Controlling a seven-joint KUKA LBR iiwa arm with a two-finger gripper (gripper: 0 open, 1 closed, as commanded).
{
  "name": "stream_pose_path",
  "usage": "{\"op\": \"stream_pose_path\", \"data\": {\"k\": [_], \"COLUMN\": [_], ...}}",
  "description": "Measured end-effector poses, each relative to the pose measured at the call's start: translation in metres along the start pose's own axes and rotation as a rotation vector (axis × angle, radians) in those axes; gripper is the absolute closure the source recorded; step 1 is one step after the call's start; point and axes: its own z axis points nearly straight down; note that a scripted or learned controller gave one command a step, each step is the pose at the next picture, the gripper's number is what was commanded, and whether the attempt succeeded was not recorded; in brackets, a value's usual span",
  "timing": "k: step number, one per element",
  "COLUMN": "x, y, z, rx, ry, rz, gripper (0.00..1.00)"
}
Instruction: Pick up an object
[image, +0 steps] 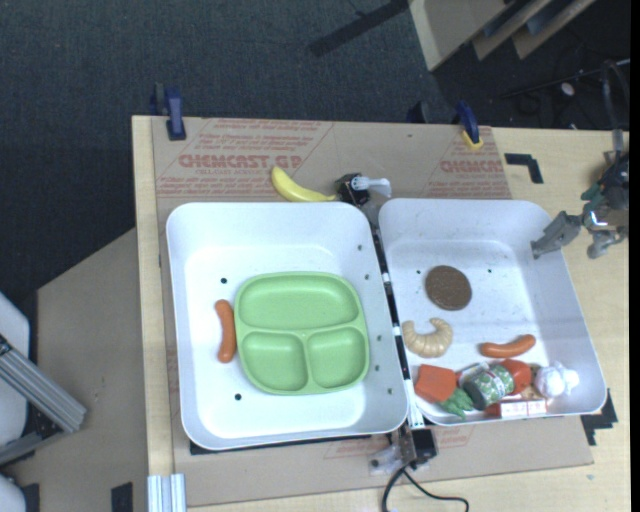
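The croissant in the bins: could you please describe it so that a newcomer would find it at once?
Start at the right bin of the two white bins. Near its left wall, just below the flat brown round patty, lies the croissant. It is pale tan, curved and ridged, unlike the smooth orange sausage to its right and the red block below it.

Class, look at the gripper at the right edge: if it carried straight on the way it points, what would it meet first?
The gripper points left and down; it would probably first meet the right bin, at its rim or bare floor. Depth is unclear.
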Motion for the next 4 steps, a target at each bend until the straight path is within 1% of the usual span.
{"op": "stream_pose_path", "data": {"k": [1, 2, 3, 4], "x": [0.087, 0.105, 0.103, 0.197], "y": [-0.011, 0.02, 0.021, 0.013], "z": [0.107, 0.165, 0.151, 0.057], "rx": [0.011, 0.006, 0.0, -0.004], "ry": [0.007, 0.003, 0.001, 0.002], "rz": [-0.007, -0.004, -0.001, -0.006], "gripper": [0.0, 0.0, 1.0, 1.0]}}
